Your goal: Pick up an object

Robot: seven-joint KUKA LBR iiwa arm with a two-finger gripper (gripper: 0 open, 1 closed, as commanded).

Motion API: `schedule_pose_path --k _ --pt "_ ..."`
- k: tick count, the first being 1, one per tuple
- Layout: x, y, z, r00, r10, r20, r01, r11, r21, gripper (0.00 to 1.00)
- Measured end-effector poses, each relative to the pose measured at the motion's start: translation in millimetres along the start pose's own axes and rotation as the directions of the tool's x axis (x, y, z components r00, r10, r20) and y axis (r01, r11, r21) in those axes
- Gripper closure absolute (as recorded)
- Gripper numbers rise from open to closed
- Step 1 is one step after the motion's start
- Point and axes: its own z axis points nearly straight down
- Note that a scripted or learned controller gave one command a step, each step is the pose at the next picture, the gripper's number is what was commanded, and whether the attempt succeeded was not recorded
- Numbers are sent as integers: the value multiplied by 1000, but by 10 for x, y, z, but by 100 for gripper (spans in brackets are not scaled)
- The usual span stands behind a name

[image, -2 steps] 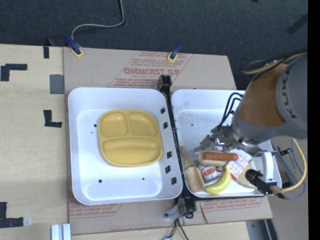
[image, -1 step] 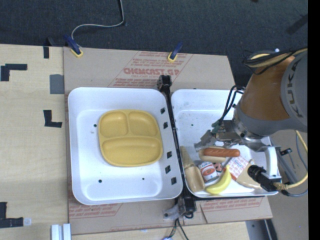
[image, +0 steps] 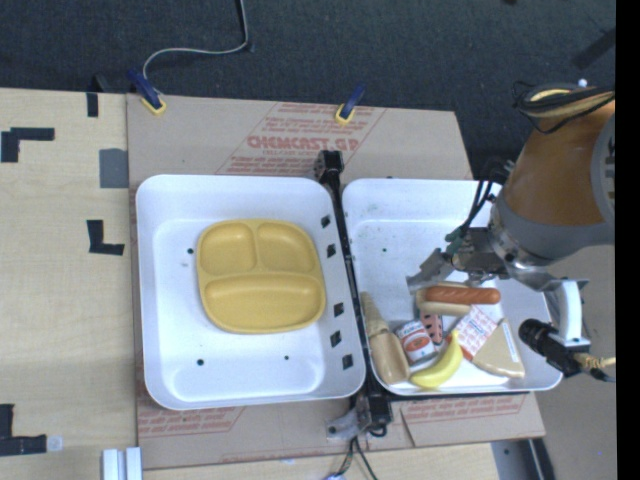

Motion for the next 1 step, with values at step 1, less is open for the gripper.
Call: schedule_pose_path --k 1 --pt "-113 844 185 1000 -1 0 1 1000 2 100"
